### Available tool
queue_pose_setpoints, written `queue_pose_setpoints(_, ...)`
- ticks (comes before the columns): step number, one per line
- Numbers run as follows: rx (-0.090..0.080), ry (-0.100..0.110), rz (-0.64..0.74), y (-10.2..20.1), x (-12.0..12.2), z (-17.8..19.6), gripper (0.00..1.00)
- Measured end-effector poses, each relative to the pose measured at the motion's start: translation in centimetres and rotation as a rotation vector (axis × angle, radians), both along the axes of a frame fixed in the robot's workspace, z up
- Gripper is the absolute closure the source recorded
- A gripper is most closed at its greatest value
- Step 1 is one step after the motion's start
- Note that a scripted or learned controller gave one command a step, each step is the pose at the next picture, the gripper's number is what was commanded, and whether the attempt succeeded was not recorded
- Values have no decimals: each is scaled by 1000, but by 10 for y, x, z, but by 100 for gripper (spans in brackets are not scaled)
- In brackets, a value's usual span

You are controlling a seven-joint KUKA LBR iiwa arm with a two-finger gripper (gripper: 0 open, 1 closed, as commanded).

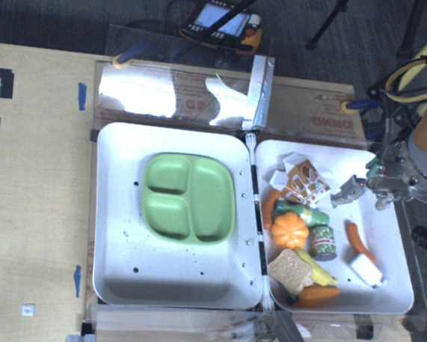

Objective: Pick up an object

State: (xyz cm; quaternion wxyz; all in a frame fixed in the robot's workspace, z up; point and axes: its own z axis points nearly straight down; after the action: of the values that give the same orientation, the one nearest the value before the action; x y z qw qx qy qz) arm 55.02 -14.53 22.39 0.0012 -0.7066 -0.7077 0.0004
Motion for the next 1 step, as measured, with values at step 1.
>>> queue_pose_setpoints(1, -2, -4, 8, 23, -66, -131, 0)
